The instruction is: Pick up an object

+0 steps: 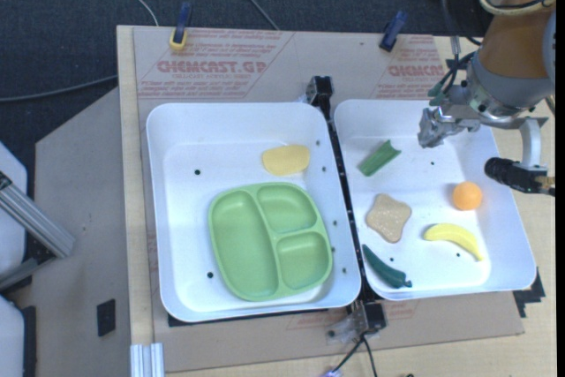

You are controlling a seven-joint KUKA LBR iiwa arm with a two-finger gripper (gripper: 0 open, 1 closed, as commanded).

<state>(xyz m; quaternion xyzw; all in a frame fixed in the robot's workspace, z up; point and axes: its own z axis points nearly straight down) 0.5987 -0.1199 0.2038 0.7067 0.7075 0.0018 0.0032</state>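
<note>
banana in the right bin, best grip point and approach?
Take the banana at its thick middle, coming straight down from above, pincer closing across its narrow width. It lies flat on the bin floor, curved, with its long axis running left to right, apart from the orange ball and the bin wall.

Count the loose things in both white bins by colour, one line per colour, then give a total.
Green: 3 (divided tray, light green piece, dark green piece)
Yellow: 2 (pale yellow piece, banana)
Orange: 1 (orange ball)
Tan: 1 (toast-like piece)
Total: 7
</note>
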